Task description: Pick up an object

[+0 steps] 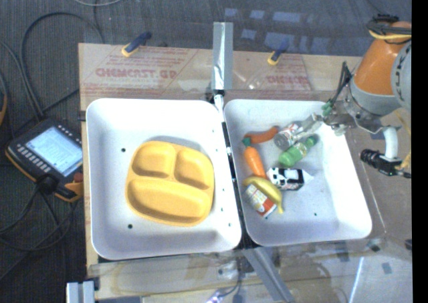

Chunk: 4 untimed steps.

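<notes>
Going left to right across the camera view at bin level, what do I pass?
Handheld pendant → left bin → yellow divided tray → right bin → orange carrot → black-and-white cow toy → gripper, over the right bin's far right corner.

A robotics lab: teach pendant (45, 154), loose cables (40, 34), clamped plywood bench (154, 71).
</notes>
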Each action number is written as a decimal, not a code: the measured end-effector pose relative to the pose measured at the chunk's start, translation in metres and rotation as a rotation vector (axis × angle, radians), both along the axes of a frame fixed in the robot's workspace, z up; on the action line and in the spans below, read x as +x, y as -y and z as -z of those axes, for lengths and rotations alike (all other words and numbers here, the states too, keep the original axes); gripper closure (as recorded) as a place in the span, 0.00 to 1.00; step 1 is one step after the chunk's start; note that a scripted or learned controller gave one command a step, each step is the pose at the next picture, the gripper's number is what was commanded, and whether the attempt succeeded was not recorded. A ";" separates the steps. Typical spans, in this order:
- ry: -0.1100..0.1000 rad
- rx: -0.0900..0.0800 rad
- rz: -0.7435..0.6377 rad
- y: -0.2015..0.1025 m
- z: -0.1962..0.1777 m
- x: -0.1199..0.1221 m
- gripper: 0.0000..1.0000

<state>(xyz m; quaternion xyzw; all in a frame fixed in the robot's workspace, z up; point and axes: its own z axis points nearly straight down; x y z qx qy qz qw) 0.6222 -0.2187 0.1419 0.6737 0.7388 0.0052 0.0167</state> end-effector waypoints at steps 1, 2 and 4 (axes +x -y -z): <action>-0.002 -0.002 -0.016 0.001 0.000 0.000 0.00; -0.003 -0.002 -0.028 0.001 0.000 -0.001 0.00; -0.004 -0.004 -0.071 0.001 0.000 -0.001 0.00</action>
